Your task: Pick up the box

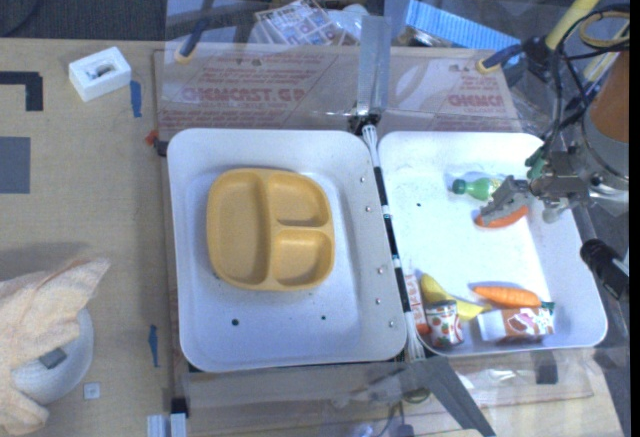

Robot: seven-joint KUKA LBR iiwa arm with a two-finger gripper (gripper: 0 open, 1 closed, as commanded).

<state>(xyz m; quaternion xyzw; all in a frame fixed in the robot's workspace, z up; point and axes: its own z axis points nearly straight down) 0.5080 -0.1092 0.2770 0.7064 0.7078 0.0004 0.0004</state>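
Grey metal, our claw (510, 195) hovers over the right bin (430, 235); we cannot tell its opening. Beneath lies an orange curved piece (500, 217). The box (512, 323), white with red print, rests near the front rim beside a carrot (505, 295).

Lighting: even, bright, overhead. Glare on clear plastic back panels (340, 90). Soft shadows. Slight overall softness.

clear panel (255, 90) behind left bin | red print, roughly "CHEMCAST GP" | partly legible
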